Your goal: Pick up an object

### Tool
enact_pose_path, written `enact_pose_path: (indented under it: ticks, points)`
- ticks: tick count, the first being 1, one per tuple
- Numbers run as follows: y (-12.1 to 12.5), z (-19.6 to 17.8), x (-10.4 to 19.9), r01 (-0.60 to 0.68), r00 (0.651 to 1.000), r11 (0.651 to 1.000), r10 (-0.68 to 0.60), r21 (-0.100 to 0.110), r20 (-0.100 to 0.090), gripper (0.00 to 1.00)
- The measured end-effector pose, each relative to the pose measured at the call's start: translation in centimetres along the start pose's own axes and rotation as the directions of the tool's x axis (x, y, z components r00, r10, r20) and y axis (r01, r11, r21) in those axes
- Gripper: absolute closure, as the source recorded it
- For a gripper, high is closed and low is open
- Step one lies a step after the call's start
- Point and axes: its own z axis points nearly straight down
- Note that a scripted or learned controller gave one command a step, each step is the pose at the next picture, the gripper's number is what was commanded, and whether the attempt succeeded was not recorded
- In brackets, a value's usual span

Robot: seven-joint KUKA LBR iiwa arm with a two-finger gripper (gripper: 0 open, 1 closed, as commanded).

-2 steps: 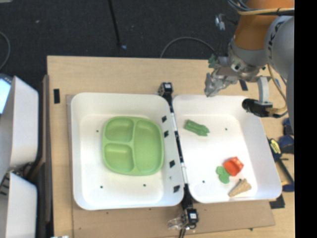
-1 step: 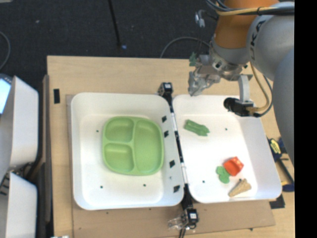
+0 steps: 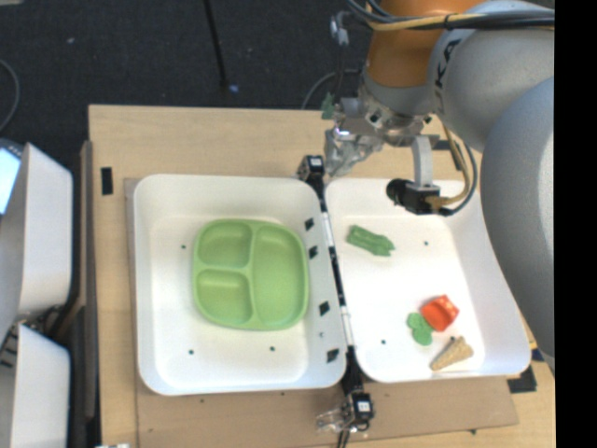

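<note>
Pincer (image 3: pixel 343 147) detail is hard to make out: its metal parts bunch together at the far edge of the bins, above the divider, and I cannot tell its state. Much of the arm (image 3: pixel 485 73) is cut off at the top and right, its grey bulk covering the right bin's (image 3: pixel 392 278) right rim. The orange band (image 3: pixel 420 7) sits above the wrist, which points down and left.

A green toy (image 3: pixel 370 242) lies in the right bin toward the far left. At the near right, a red block (image 3: pixel 439 312), a small green piece (image 3: pixel 419 329) and a tan wedge (image 3: pixel 451 352) cluster close together. A green divided plate (image 3: pixel 250 273) rests in the left bin (image 3: pixel 159 343) on the worktop (image 3: pixel 187 124).
</note>
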Motion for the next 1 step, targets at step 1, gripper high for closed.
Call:
enact_pose_path:
  ticks: [1]
  points:
    - [-0.40, 2.02, 5.07, 0.001, 1.000, 1.000, -0.001, 0.004, -0.001, 1.00]
